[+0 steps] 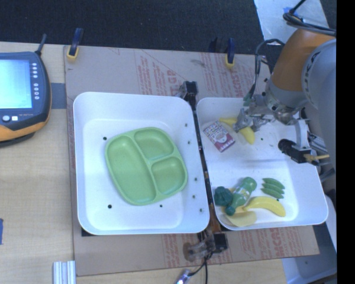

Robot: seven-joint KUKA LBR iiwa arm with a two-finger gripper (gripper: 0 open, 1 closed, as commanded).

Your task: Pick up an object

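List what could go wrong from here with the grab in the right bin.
1. The tool is over a small yellow piece that lies right beside a red and white packet; it may nudge or catch the packet instead.
2. Both sit near the bin's back wall, so the fingers could strike it.
3. The yellow piece looks small and could slip out.

Grey rounded arm (319, 70) with an orange band, black cables looping above, and a metallic end effector (248, 120).
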